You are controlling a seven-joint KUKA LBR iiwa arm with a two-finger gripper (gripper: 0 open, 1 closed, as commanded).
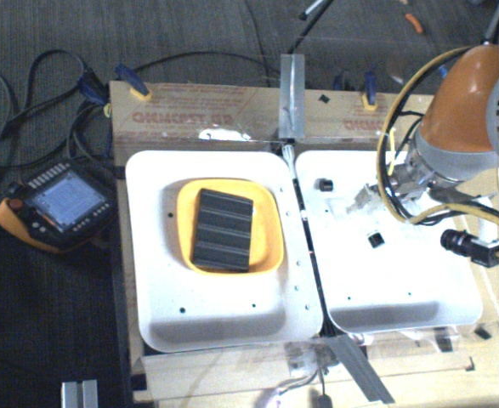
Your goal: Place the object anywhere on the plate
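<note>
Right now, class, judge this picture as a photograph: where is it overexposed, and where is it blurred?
Camera view: both white bins glare nearly featureless under strong overhead light; the dark ridged block on the yellow plate stays fairly sharp with little shadow; the arm's orange band looks soft and blurred; the carpet behind is dim.

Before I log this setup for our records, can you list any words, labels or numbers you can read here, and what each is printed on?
Red lettering on the brown cardboard strip behind the two white bins: upside down in this view and too blurred to quote.
Glowing screen of the orange-and-black handheld control pendant left of the bench: too small to read.
The yellow square plate and the ridged black rectangular block lying on it: no text.
</note>
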